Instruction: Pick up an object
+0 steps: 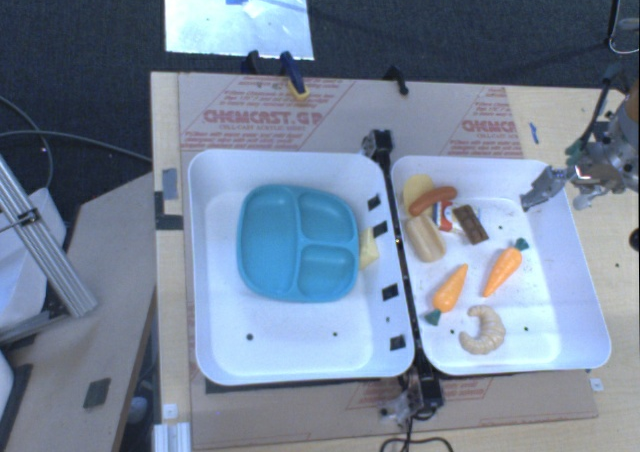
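Observation:
The right bin holds several toy foods. A red sausage lies on a yellow piece, with a tan bun below them. A brown bar lies beside them. Two orange carrots and a beige croissant-shaped piece sit lower in the bin. My gripper hovers at the bin's upper right rim. Its fingers stand open with nothing between them, to the right of the brown bar.
The left bin carries a blue divided plate. A small yellow piece rests against the divider side. A black clip strip runs between the bins. A metal frame stands at the far left.

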`<state>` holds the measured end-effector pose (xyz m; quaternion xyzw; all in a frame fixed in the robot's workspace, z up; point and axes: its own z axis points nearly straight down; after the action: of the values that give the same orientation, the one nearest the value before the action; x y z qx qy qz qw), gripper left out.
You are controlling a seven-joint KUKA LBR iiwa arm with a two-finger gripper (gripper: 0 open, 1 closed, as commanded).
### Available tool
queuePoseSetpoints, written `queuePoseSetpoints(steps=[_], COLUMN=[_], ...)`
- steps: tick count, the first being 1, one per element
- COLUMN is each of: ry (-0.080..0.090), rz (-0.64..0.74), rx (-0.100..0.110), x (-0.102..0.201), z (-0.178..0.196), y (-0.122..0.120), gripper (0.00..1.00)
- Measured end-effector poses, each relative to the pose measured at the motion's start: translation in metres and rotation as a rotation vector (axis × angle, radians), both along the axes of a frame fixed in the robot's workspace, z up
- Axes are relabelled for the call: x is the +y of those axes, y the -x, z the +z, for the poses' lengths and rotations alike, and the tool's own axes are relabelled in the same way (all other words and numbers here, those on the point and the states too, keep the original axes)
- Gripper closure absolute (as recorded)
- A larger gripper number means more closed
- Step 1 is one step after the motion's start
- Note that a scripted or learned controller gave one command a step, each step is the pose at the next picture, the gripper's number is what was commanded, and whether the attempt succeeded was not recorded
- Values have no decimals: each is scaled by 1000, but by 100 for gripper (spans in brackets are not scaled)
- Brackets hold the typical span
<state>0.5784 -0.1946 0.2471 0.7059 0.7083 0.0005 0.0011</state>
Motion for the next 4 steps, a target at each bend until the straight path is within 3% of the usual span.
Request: queuePoseSetpoints(steps=[1, 2, 3, 4], ry=[-6, 0, -3, 2], rz=[-6, -3, 7, -6], rx=[17, -1, -3, 0], x=[-12, -12, 51, 10], z=[-156, -137, -108, -88], y=[60, 54, 33, 63], gripper=[0, 100, 100, 100])
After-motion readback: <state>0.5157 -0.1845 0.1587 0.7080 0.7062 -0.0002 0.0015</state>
